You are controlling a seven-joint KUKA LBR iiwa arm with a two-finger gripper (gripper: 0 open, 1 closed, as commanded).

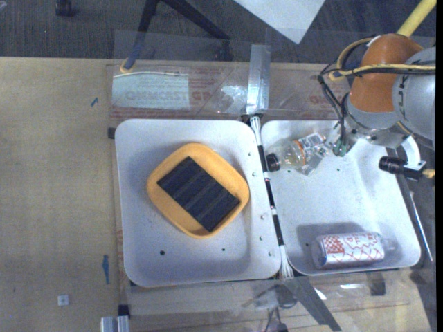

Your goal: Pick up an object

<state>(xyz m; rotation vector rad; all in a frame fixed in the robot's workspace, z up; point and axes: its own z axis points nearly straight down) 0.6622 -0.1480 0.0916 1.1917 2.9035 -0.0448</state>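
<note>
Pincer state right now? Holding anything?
Pincer: open or shut cannot be told from this view; it sits at the clear bottle in the right bin, no grasp visible.

Both bins (pixel 138 254) are white, standing on a tan bench (pixel 48 185). The dish (pixel 197 189) in the left bin is yellow-orange with a dark, near-black ribbed panel across its top. In the right bin, the clear bottle (pixel 294 154) has a black cap, and the can (pixel 349 248) wears a white wrap with a red lattice pattern. The arm (pixel 408 95) is grey with an orange band.
</note>
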